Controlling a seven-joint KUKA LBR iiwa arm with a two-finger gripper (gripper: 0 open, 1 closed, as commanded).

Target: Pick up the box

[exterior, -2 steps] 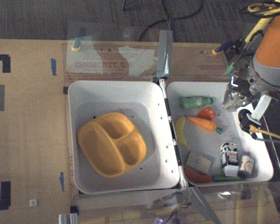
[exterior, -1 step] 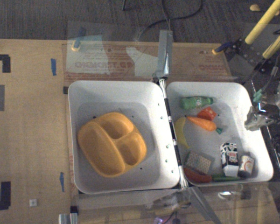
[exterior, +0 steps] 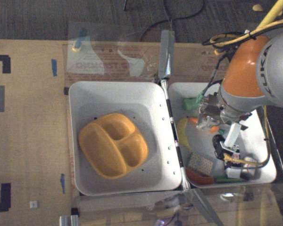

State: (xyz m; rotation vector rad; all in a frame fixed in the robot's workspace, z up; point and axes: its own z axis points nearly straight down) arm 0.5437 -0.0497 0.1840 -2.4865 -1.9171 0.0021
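A small box (exterior: 200, 164) with a speckled grey-tan top lies near the front of the right bin (exterior: 269, 171). The gripper (exterior: 208, 122) hangs from the grey and orange arm over the middle of that bin, behind the box and apart from it. The arm's wrist hides the gripper from above. I see nothing held under it.
An orange divided plate (exterior: 113, 145) lies in the left bin (exterior: 85, 98). The right bin also holds a green item (exterior: 193, 102) at the back, a yellow curved item (exterior: 181, 131) by the left wall, and a red item (exterior: 198, 177) and a white item (exterior: 233, 172) at the front.
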